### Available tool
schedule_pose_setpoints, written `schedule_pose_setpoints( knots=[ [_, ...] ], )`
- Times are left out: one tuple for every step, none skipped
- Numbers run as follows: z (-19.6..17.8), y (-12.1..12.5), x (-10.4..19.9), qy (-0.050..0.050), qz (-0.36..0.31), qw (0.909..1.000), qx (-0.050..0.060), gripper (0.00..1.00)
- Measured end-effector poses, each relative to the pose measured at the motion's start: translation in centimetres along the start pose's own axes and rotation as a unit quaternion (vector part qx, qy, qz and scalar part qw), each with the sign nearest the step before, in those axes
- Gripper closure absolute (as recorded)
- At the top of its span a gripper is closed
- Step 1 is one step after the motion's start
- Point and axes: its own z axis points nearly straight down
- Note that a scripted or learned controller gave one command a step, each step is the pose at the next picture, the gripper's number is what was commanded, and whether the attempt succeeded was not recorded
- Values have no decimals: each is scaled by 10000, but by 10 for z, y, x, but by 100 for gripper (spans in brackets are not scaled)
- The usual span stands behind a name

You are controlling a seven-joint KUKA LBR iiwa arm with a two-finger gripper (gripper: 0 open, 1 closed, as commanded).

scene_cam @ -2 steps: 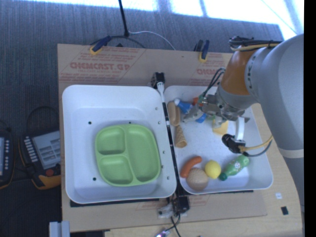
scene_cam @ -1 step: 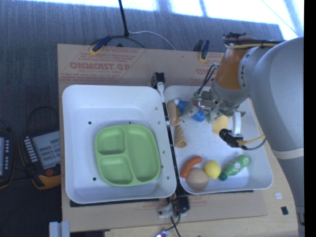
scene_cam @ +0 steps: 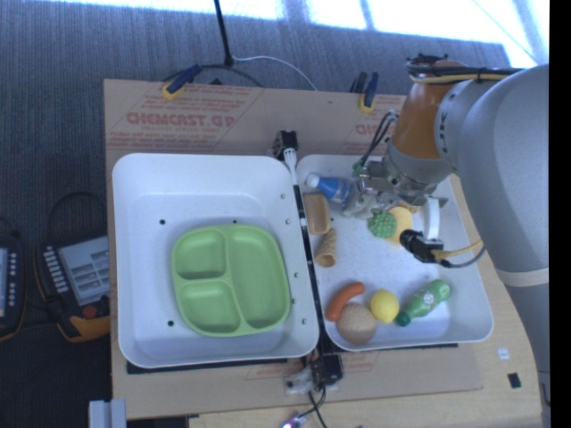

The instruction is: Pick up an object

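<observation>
My gripper reaches down into the upper part of the right bin, under the grey arm with its orange band. Just left of it lies a small blue bottle. A green bumpy toy and a yellow piece lie right below and beside the gripper, very close to it. A tan block and a waffle cone lie along the bin's left wall. I see nothing lifted off the bin floor.
At the right bin's front lie an orange carrot, a brown ball, a lemon and a green bottle. The left bin holds a green divided plate. Clamps and cables sit at the board's back edge.
</observation>
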Motion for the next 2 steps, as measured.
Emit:
schedule_pose_setpoints(
  knots=[
    [0, 0, -1, -12, 2, 10000, 1, 0],
    [13, 25, -66, 63, -175, 9998, 110, 0]
  ],
)
